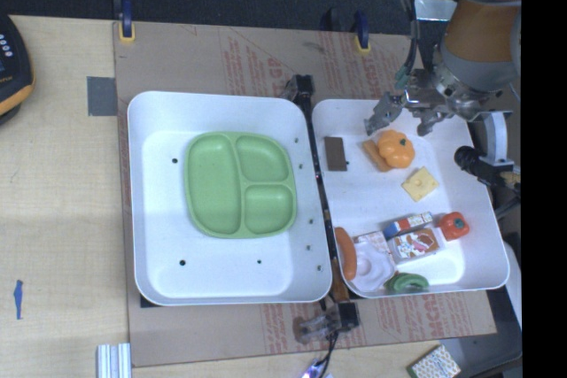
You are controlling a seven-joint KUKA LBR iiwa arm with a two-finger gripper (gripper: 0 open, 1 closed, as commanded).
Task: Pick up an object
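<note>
In the right bin (478, 266), an orange pumpkin-like toy (395, 149) lies near the back. My gripper (405, 117) hangs just behind and above it, open, with one dark finger (382, 117) to the left and the other to the right. Nothing sits between the fingers. Also in this bin are a brown block (335, 153), a yellow cheese piece (420, 184), a small carton (412, 236), a red toy (453, 226), a hot dog (345, 250), a white item (372, 268) and a green ring (407, 283).
The left bin (155, 270) holds a green divided plate (239, 184). The grey arm with its orange band (483, 9) comes in over the right bin's back right corner. Clamps (303, 87) join the bins at the middle. A dark device (13, 66) lies at the far left.
</note>
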